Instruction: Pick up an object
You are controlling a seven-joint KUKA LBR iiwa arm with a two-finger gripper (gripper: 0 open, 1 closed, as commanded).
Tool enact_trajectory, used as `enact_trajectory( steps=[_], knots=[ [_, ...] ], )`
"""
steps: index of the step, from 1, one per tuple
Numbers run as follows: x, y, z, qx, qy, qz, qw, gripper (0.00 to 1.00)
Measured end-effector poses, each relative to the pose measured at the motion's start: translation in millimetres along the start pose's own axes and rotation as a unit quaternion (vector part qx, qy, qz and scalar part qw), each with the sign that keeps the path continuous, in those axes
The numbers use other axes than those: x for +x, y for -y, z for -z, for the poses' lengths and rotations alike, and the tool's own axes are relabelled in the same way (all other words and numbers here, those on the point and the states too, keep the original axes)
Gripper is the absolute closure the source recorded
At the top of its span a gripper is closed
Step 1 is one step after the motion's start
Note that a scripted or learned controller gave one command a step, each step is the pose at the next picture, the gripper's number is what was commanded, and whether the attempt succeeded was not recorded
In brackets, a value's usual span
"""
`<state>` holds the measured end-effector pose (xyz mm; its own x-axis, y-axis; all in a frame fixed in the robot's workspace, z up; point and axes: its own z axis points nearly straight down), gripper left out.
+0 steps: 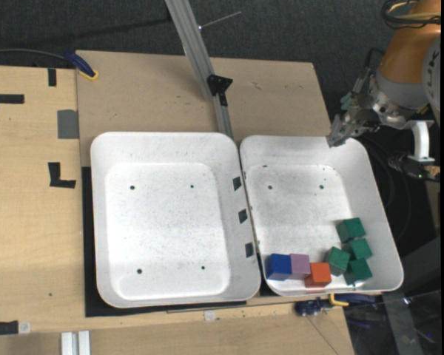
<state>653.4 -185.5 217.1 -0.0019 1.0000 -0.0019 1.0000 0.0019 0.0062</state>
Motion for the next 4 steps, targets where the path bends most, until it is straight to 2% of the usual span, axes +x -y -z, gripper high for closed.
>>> enact_trajectory(
  steps=[1, 3, 4],
  knots=[
    [0, -1, 38, 0.001, 0.0, 0.0, 1.0, 1.0],
    [99, 33, 46, 0.004, -0.002, 0.002, 1.0, 1.0],
    [137, 64, 36, 0.005, -0.001, 0.001, 1.0, 1.0]
  ],
)
